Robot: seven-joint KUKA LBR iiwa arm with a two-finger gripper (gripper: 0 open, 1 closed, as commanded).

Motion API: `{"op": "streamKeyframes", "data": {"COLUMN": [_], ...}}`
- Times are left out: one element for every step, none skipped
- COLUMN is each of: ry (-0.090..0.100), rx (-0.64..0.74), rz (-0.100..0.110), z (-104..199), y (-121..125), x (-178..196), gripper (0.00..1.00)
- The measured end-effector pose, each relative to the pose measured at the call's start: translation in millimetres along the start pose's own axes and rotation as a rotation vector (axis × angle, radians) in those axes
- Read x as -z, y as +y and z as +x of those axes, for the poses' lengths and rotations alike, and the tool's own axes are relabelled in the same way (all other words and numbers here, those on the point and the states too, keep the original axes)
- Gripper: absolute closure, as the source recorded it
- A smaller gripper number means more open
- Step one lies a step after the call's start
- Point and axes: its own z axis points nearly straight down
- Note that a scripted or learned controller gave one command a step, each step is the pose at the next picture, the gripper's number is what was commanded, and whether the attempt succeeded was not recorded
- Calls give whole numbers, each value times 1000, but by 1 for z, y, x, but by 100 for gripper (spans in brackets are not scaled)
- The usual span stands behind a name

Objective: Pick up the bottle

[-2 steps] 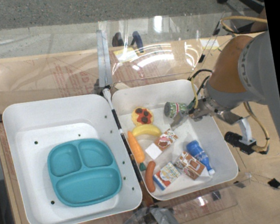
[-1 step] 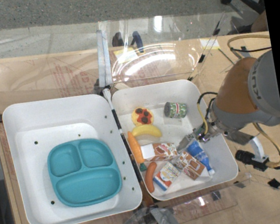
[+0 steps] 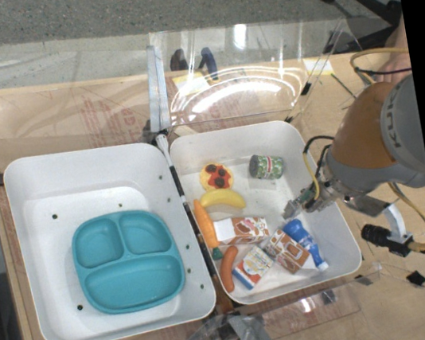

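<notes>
A blue bottle (image 3: 302, 240) with a white label lies on its side in the right bin (image 3: 333, 242), near the front right corner, its cap pointing to the front. My gripper (image 3: 300, 204) hangs low over the bin's right side, just behind the bottle and a little apart from it. The grey arm with its orange band (image 3: 369, 139) comes in from the right, over the bin's rim. Nothing shows in the gripper.
Beside the bottle lie small cartons (image 3: 288, 253), a sausage (image 3: 228, 266), a carrot (image 3: 205, 223), a banana (image 3: 223, 199), a berry tart (image 3: 216, 176) and a green can (image 3: 266, 166). The left bin (image 3: 38, 186) holds a teal divided plate (image 3: 128, 260).
</notes>
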Motion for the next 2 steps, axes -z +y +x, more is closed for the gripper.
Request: {"op": "streamKeyframes", "data": {"ry": [4,3], "rx": [-181,-415], "rz": [2,0], "z": [50,94], "y": [-40,-2], "x": [77,98], "gripper": [100,100]}}
